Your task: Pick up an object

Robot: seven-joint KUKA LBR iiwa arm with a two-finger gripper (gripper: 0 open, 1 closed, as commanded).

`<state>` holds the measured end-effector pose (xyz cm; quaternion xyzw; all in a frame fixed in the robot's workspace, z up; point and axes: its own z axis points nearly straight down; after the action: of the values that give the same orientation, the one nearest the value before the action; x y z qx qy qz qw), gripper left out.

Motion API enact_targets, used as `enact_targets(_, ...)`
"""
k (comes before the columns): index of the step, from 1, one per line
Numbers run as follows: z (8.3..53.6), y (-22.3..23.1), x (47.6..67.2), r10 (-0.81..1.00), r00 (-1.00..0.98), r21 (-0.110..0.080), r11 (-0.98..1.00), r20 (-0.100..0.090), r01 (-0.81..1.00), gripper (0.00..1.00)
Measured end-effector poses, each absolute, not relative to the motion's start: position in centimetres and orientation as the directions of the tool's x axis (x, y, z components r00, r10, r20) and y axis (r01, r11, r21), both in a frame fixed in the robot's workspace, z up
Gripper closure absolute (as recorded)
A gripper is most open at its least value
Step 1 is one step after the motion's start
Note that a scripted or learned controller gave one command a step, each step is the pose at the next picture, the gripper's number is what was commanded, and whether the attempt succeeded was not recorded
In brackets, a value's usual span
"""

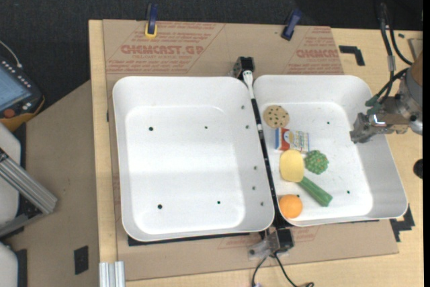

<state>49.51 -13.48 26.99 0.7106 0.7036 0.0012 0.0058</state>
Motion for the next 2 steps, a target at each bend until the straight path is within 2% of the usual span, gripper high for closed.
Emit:
enact_targets(1,32.6,-8.2,48.0,1.0,-0.005,0.006,0.005,0.0,1.0,1.0)
enact_targets(2,35.5,-3.2,48.0,1.0,-0.006,0.006,0.006,0.0,1.0,1.0)
